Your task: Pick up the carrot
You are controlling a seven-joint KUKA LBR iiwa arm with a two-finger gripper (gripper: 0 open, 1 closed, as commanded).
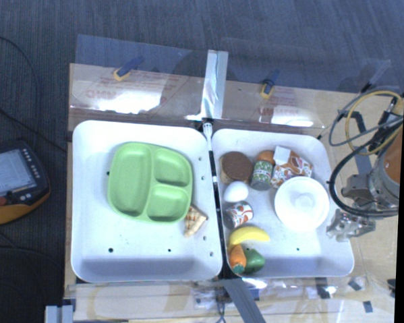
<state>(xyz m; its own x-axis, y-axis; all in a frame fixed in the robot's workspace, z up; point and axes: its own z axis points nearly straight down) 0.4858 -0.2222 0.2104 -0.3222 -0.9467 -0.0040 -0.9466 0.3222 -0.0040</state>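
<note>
Two white bins (85, 205) side by side; I read the arm (391, 167) as parked off the right bin's edge, approach not begun, and I cannot tell the set of the gripper (349, 226). Next I'd carry it left and down to the near-left corner of the right bin. Carrot (238, 258) lies there, small, orange with green top, touching the banana (249, 235).
</note>
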